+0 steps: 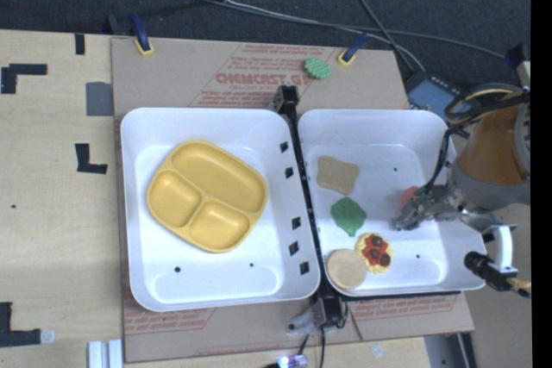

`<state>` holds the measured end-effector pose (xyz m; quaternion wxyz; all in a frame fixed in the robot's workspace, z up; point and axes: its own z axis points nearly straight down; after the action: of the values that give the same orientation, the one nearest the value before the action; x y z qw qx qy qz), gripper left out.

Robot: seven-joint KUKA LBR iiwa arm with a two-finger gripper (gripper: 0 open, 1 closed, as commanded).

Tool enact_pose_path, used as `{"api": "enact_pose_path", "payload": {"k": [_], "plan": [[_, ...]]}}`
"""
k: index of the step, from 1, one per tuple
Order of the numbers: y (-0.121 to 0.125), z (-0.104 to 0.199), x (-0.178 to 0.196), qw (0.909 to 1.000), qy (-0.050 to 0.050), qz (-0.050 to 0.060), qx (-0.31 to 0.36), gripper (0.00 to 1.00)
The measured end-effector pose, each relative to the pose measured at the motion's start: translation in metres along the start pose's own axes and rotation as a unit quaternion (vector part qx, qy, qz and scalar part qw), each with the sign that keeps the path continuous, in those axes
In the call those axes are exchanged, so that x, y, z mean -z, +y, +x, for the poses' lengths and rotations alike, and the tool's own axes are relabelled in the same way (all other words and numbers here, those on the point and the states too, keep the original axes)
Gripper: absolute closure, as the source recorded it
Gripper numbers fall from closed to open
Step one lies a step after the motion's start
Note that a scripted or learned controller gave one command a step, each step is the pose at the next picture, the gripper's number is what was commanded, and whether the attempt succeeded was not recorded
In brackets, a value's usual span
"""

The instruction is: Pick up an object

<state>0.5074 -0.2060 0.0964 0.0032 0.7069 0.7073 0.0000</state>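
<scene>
Objects in the right white bin (pixel 431 127)—tan toast-shaped piece (pixel 336 175), green leafy piece (pixel 348 215), red-topped yellow disc (pixel 375 252), beige round (pixel 347 270)—lie unpicked near its left wall w/ the gripper (pixel 414 209) by its right wall, grip state unclear, so we judge approach next.

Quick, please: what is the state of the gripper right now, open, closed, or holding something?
Gripper: over the right bin; open or closed cannot be told.
</scene>
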Motion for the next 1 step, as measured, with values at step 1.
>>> {"api": "enact_pose_path", "payload": {"k": [1], "plan": [[-0.0050,-0.0089,0.0516,1.0000,0.001,0.001,0.000,1.00]]}}
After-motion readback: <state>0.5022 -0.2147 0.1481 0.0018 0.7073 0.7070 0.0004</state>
